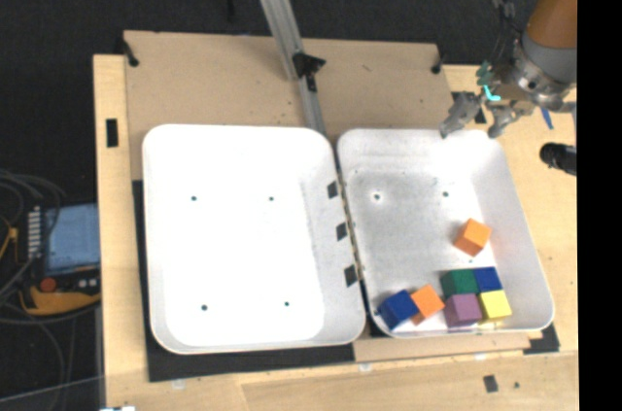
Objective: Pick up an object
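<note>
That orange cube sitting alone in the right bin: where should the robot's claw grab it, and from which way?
Straight from above, probably closing on two opposite side faces of the lone orange cube. It sits apart from the cluster near the bin's front edge, with bare floor all round, so fingers have room. It is turned askew, so the gripper should rotate to match.

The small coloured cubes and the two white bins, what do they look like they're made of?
Small coloured cubes: probably painted wood or foam, matte, sharp-edged, without glare. Two shallow white bins: likely moulded plastic, smooth, with rounded corners and rolled rims; the right bin looks scuffed grey.
</note>
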